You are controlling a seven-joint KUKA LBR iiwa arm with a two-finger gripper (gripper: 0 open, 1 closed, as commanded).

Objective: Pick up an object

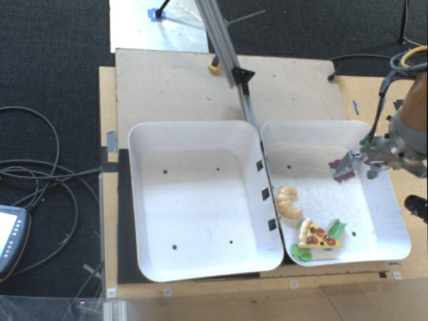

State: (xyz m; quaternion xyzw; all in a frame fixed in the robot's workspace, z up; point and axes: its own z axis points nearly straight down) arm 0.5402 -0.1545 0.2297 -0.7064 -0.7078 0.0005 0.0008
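So the stuff worth grabbing is all in the right bin (384, 206): a little tan croissant toy (289, 202) lying close to the bin's left wall, and just below and to the right of it a pizza slice toy (317, 236) with red dots on top. A green piece (336, 229) is tucked against the pizza's right side, and there's another bit of green by its lower left corner, touching it as far as I can see.

The claw (344, 168) sits up and to the right of all that, over the upper middle of the same bin, well apart from the croissant and the pizza. There's a purplish-grey bit at its tip, but it's too small and blurry for me to say what it is, and honestly I can't tell whether the claw is spread or closed. The grey arm (408, 136) comes in from the right edge with some orange showing above the wrist and cables looping over it.

The left bin (140, 199) is right next door, the two touching along a shared edge with a few black marks on it. Both sit on a pale wooden counter (174, 85) with a lighter board on top. A grey metal pole (221, 32) slants down from the top to the point where the bins meet. Dark carpet all around, black cables (40, 172) snaking on the left, and part of a handheld screen (10, 236) at the left edge.
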